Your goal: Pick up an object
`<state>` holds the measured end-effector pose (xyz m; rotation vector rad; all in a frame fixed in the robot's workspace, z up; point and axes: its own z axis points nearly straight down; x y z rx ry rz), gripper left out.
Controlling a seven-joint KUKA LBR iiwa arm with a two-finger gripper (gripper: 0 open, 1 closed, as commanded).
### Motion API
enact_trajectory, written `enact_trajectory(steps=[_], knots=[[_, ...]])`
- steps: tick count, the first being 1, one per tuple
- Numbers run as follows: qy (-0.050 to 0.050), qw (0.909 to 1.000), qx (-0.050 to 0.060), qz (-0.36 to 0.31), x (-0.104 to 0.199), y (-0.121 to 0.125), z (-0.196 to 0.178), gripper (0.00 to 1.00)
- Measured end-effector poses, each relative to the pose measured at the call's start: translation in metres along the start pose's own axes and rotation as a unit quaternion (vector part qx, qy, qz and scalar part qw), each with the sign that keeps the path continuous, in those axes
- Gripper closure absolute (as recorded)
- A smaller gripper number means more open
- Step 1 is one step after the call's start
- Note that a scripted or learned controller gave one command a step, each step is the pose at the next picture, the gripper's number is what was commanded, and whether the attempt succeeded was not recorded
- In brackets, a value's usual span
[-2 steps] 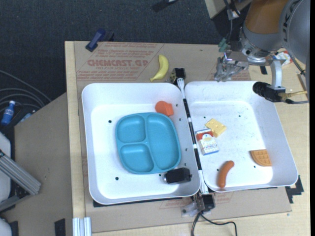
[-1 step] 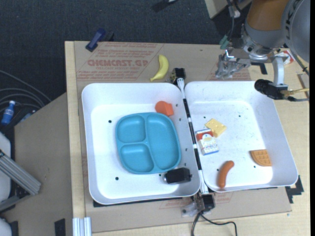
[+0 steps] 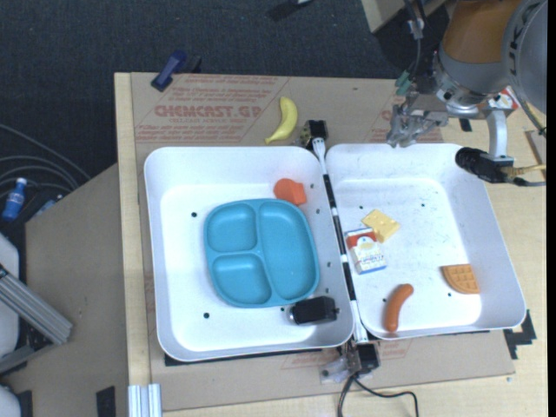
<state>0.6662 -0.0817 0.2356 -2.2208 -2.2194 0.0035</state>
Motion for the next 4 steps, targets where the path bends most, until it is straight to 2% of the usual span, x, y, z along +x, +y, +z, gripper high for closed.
enact_trajectory(steps=[1, 2, 3, 4], knots=[[0.0, 1.0, -0.003, -0.001, 0.01, 0.001, -0.021, 1.0], [0.0, 1.0, 0.0, 0.0, 0.016, 0.0, -0.003, 1.0], [0.0, 1.0, 0.0, 0.0, 0.016, 0.0, -0.003, 0.0], [0.0, 1.0, 0.0, 0.0, -0.074, 0.0, 0.056, 0.0]])
